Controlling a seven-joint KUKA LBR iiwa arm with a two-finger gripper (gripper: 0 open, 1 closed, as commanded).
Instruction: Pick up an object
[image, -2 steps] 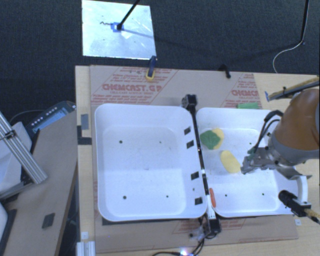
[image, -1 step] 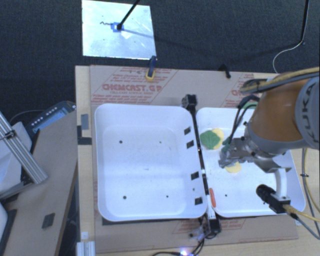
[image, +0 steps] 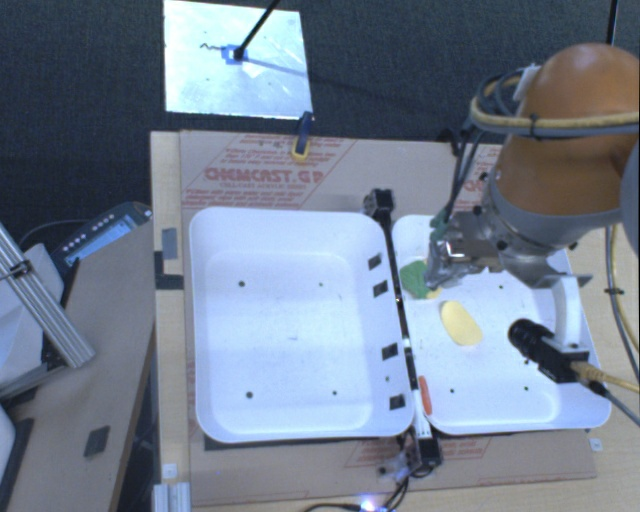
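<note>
From my seat the claw (image: 438, 272) is low in the right bin (image: 500, 415), at its upper left corner, close to the wall that this bin shares with its neighbour. I cannot tell whether the claw is spread or pressed together, since the wrist housing and cables crowd that spot.

A flat green piece (image: 411, 278) lies on the bin floor right at the claw's tip, sticking out to its left. The claw overlaps the piece's right edge in my view, and I cannot say whether it is gripped or merely touched.

Just below and to the right of the claw, apart from the green piece, a pale yellow oval piece (image: 460, 323) lies flat on the white floor. Farther down, a small orange piece (image: 424, 395) sits against the bin's left wall by the seam.

The arm (image: 570, 130) rises from the claw toward the upper right, its big orange band looming over the right bin's far corner, with cables looped around it.

Left of the seam is the left bin (image: 290, 330), and a row of small black clips (image: 380, 290) runs down the join between the two. Both bins rest on a cardboard sheet (image: 260, 170) printed in red, which lies on the wooden bench (image: 110, 380). A yellow clamp (image: 301, 148) bites the sheet's far edge, and beyond it a shiny metal plate (image: 235, 60) lies on dark fabric. At the far left I see a grey handheld controller (image: 100, 232) and an aluminium rail (image: 35, 300).
</note>
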